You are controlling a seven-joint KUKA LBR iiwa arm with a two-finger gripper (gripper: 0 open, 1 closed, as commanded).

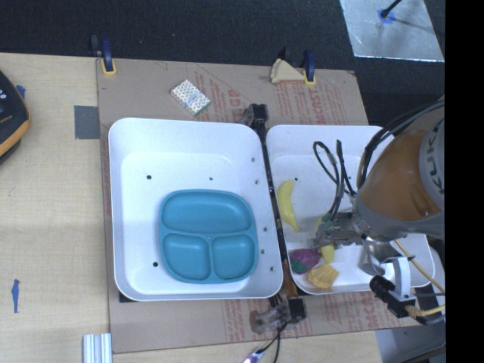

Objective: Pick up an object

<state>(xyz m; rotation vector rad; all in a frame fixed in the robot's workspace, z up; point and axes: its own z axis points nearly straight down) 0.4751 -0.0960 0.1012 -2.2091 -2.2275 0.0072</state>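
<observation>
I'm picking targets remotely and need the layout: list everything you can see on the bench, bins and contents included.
Bins: 2, white, side by side on brown board.
Divided tray: 1, light blue, lying in left bin.
Banana: 1, yellow, right bin beside the divider.
Purple item: 1, right bin near front edge.
Tan item: 1, right bin, front, beside the purple one.
Small yellow item: 1, right bin, just below the gripper.
Patterned packet: 1, white-green, on board behind left bin.
Cables: black, looping over right bin.
Arm: 1, grey-orange, over right bin.
Gripper: 1, low in right bin, near the toys.
</observation>
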